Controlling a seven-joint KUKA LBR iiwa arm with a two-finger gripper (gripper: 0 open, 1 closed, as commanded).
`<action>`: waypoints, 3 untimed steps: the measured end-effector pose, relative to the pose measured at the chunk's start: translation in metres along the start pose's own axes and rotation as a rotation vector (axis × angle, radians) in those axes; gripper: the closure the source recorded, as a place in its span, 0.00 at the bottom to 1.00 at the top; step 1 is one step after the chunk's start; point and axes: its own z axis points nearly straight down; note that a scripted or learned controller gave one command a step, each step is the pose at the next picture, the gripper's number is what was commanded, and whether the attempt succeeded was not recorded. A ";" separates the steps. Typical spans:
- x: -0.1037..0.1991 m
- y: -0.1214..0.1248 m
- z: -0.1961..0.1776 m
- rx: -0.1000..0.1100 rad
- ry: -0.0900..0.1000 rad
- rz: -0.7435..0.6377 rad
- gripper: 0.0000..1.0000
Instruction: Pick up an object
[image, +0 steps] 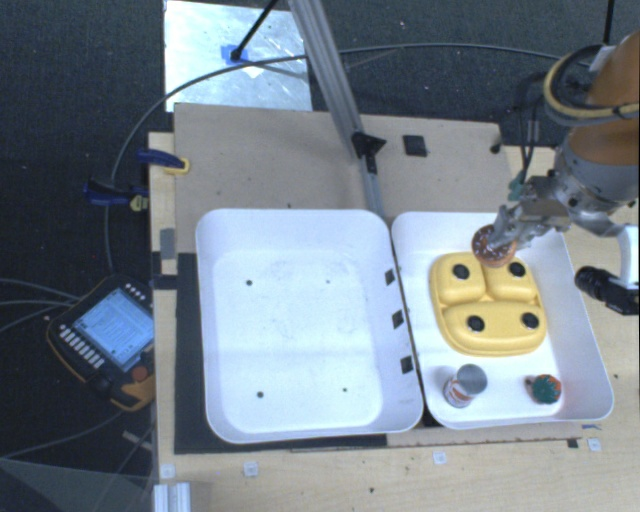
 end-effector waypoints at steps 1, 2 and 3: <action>0.000 0.001 -0.004 0.005 0.001 0.001 1.00; 0.057 0.018 0.006 0.005 0.002 -0.004 1.00; 0.103 0.034 0.023 0.005 0.002 -0.003 1.00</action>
